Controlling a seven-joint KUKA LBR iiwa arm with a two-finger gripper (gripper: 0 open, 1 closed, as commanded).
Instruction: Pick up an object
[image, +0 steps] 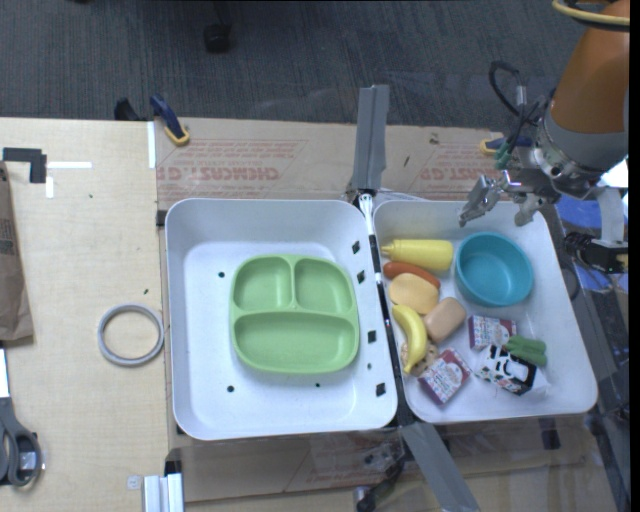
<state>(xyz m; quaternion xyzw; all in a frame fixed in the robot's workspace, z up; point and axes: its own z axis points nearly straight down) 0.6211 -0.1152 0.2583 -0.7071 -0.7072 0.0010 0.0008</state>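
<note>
Seen from above at a slant, the desk (80, 240) carries two shallow white bins side by side. The left bin (190, 330) holds one green divided plate (295, 314) at its middle. The right bin (570, 385) holds all the loose items. Along its left wall, from far to near, lie a yellow bottle (418, 249), a red piece (412, 271), a pale orange piece (413, 293) and a banana (412, 338). A tan block (446, 319) sits just beside the banana. A blue bowl (493, 268) stands toward the far right corner. Near the front edge lie small packets (445, 377) and a black-and-white toy (510, 368) with a green piece on it.

The arm reaches in from the right, its orange band at the top right corner of the view. The gripper (505, 198) hangs above the far edge of the right bin, just beyond the bowl. Its jaws stand apart with nothing between them.

Judging by this, the step in hand is the approach; no item is yet gripped. The next move calls for choosing one item, bringing the jaws over it, and lowering. The bowl is nearest, and its rim offers a thin edge to pinch. The items by the left wall touch one another, so a grasp there risks nudging neighbours.

On the desk left of the bins lie a ring (131, 333) and scissors (18, 455) at the near left corner.
</note>
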